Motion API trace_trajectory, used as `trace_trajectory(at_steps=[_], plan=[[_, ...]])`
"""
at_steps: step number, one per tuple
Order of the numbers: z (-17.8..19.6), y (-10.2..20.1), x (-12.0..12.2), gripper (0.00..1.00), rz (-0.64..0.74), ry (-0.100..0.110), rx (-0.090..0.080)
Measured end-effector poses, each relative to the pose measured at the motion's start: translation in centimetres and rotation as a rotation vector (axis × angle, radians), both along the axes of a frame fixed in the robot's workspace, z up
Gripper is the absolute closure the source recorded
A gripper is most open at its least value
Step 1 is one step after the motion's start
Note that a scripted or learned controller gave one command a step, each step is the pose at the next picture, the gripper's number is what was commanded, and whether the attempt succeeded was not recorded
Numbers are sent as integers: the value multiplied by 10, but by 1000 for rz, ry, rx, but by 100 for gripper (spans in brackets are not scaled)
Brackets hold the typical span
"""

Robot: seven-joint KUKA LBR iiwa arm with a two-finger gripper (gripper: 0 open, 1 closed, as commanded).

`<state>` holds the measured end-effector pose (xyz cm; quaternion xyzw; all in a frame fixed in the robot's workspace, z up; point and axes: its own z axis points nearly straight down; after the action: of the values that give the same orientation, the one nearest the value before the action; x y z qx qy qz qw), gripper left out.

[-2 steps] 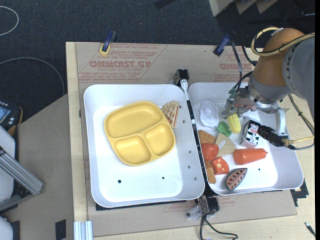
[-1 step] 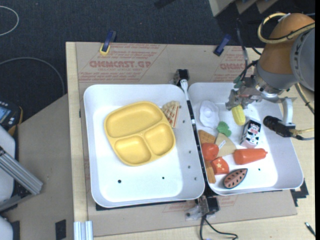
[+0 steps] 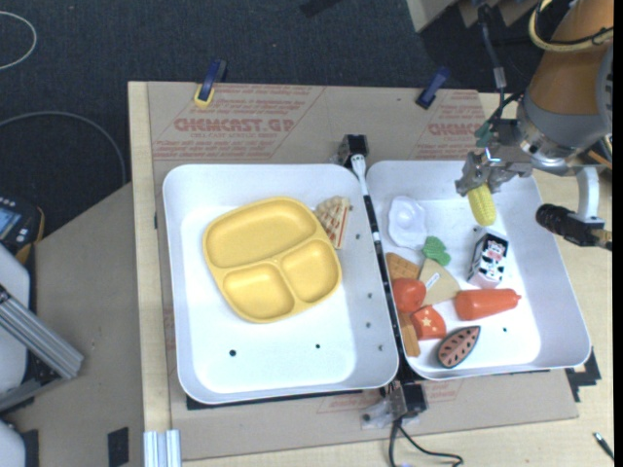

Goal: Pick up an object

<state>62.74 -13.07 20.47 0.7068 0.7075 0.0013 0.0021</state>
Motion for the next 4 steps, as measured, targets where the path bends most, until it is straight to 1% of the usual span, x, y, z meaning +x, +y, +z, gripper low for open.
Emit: trace_trajectory(at_steps=[1, 2, 3, 4], plan=[[22, 0, 1, 100, 0, 0, 0], [10, 51, -20, 100, 4, 9, 3], [22, 62, -33, 100, 1, 7, 3], [10, 63, -23, 100, 0, 5, 1]])
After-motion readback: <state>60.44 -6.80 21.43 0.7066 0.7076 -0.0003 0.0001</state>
